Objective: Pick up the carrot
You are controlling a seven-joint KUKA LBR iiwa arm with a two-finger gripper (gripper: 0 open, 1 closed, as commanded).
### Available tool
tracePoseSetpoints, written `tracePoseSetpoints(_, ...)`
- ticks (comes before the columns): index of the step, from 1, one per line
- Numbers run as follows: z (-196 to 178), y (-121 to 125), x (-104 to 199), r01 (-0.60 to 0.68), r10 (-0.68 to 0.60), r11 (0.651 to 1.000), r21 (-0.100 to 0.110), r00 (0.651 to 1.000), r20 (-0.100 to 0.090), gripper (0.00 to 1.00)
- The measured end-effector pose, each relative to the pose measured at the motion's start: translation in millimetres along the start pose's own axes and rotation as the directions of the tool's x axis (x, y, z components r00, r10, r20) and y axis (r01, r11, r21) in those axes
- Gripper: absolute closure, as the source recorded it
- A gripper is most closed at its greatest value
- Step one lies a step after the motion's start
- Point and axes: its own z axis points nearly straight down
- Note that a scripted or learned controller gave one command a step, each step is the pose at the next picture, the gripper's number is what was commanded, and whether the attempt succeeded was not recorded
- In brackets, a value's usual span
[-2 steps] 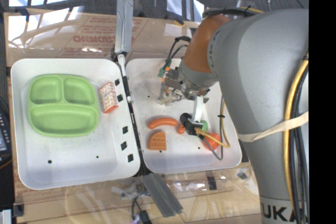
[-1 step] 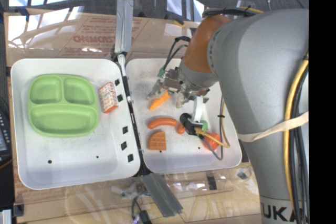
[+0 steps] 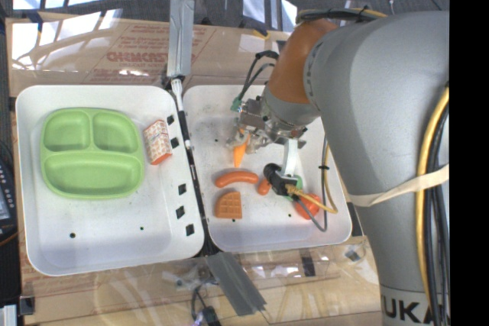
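The carrot [image 3: 239, 155] is a small orange tapered piece standing nearly upright in the right bin [image 3: 221, 107], near its middle. My gripper [image 3: 244, 137] comes down on it from the right, beneath the orange wrist band. The carrot's upper end sits between the fingertips, so the gripper is shut on it. The lower tip points down toward the bin floor; I cannot tell whether it touches. The wrist hides the far side of the fingers.
Just below the carrot lie a red-orange sausage [image 3: 237, 179], a small orange chunk [image 3: 263, 187] and a brown waffle wedge [image 3: 228, 204]. A red and green piece [image 3: 308, 204] lies at the right. The left bin [image 3: 46, 240] holds a green divided plate [image 3: 92, 153] and a small patterned box [image 3: 157, 141].
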Motion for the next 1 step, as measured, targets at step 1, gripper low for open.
tracePoseSetpoints(1,-95.1,33.6,56.7,-0.011,0.011,1.0,-0.014,1.0,-0.002,1.0)
